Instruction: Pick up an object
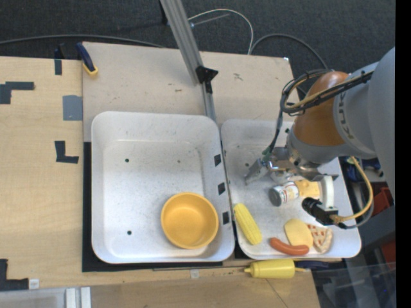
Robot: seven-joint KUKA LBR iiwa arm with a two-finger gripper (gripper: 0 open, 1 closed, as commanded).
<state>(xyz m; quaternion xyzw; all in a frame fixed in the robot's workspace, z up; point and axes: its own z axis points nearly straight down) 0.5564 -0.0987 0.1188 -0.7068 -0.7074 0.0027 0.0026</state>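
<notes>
The gripper (257, 170) hangs low in the right bin (239, 133), over bare floor near its left wall; whether its fingers are spread or closed cannot be told from this slant, and nothing shows between them. The nearest pickable thing looks like the small can (283, 193), just right of the gripper and toward the bin's front, beside the arm's wrist. The corn (248, 223) lies further frontward, the sausage (288, 246) and cheese (297, 232) beyond that. To grasp well, the arm should probably centre over one item, the corn being clear of clutter, align across its narrow width, and descend fully before closing. The yellow bowl (189, 220) sits far left in the other bin
</notes>
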